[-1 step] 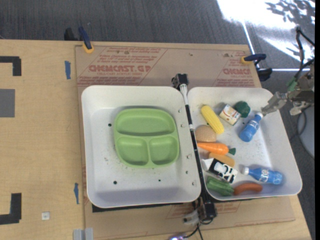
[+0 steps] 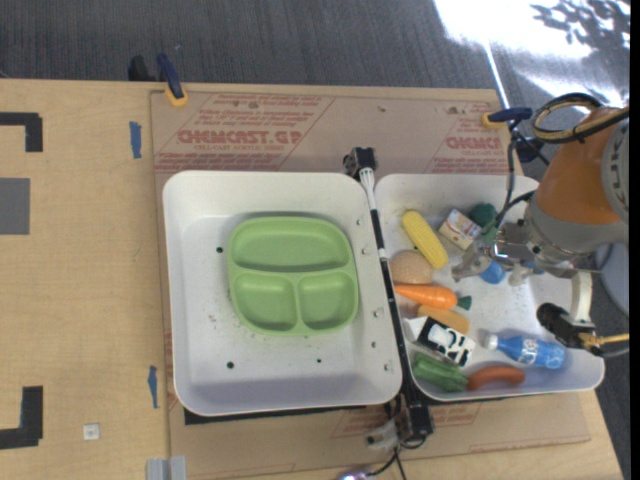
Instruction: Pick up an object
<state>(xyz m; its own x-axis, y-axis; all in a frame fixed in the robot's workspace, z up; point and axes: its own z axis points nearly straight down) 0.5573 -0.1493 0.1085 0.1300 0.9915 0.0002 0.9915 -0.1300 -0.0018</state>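
Gripper point(image 2: 487, 260) work comes first: it sits low over the right bin point(image 2: 590, 373), at about two o'clock from that bin's clutter, with its fingers spread apart and nothing visibly between them. No object is picked yet.

Candidates lie close. A yellow corn point(image 2: 424, 239) is at nine o'clock from the gripper, just beside it. A small carton point(image 2: 461, 229) and a dark green piece point(image 2: 484, 213) lie at about eleven and twelve o'clock, near the fingers. Something blue point(image 2: 492, 273) peeks out right under them; what it is I cannot tell. Farther off, toward seven o'clock, sit an egg point(image 2: 408, 266), a carrot point(image 2: 427, 295), a black-and-white box point(image 2: 444, 340), a blue bottle point(image 2: 527, 349), a green pepper point(image 2: 440, 372) and a red chili point(image 2: 495, 376).

To do this well, I judge the gripper should commit to one item, centre on it, and close across its narrow side. The corn looks the cleanest choice, being long, slim and fairly apart from its neighbours. Going straight down risks catching the carton's edge or pinching two things at once. Lift only once the hold is square.

The arm point(image 2: 575, 183) enters from three o'clock, its orange band above the wrist, the wrist bent down into the bin. The left bin point(image 2: 190, 298) holds a green divided plate point(image 2: 294, 272), well apart from the action.
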